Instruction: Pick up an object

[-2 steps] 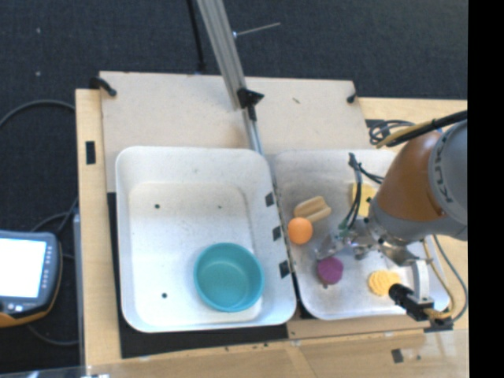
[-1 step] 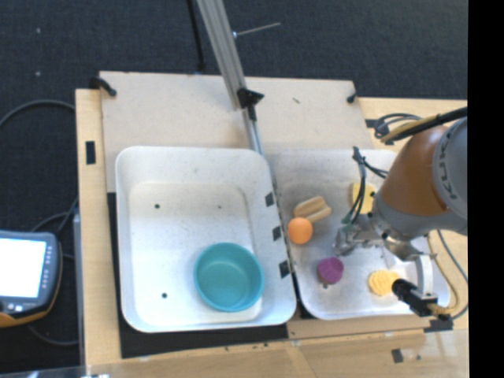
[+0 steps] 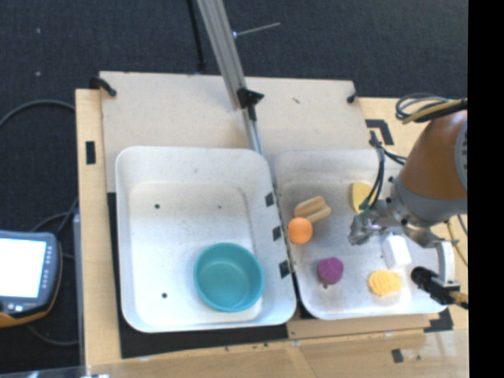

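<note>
The teal bowl (image 3: 228, 276) sits at the near edge of the left bin (image 3: 142, 172). In the right bin (image 3: 315, 164) lie an orange ball (image 3: 300, 231), a tan piece (image 3: 313, 208), a purple piece (image 3: 330, 270) and a yellow piece (image 3: 384, 283). The hand (image 3: 364, 231) hangs mid-bin, and how it stands I cannot tell. The purple piece looks easiest: descend centred, straddling it squarely.

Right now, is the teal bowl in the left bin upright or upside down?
Upright. The teal bowl shows its open mouth and inner floor to the camera, resting near the front of the left bin.
</note>
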